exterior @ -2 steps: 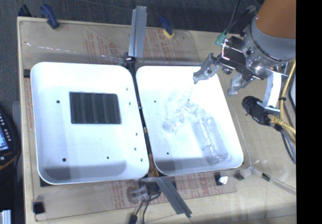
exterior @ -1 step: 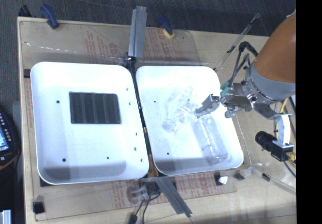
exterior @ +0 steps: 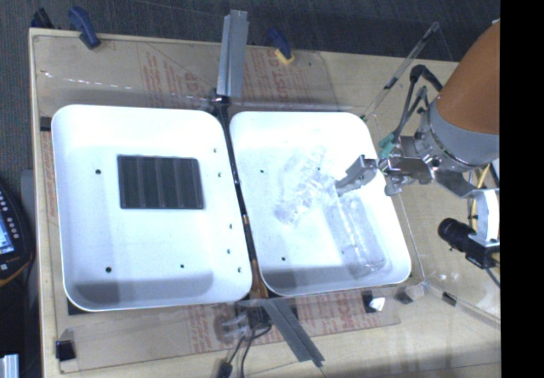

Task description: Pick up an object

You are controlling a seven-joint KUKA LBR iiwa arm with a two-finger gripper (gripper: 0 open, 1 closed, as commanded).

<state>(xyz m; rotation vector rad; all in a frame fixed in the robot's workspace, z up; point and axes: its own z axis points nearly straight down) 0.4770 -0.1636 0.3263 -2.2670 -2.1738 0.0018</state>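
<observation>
End effector [exterior: 367, 171] over right bin [exterior: 255, 198], clear bottle [exterior: 355, 236] below

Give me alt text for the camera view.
The gripper hangs over the right bin, above clear plastic items lying in it. The left bin holds a dark ribbed block.

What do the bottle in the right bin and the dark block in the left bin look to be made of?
The bottle looks like clear, glossy plastic: the white bin floor shows through it, with faint glints. The block looks matte dark grey with ribbed lines, perhaps plastic or foam; I cannot tell which.
</observation>
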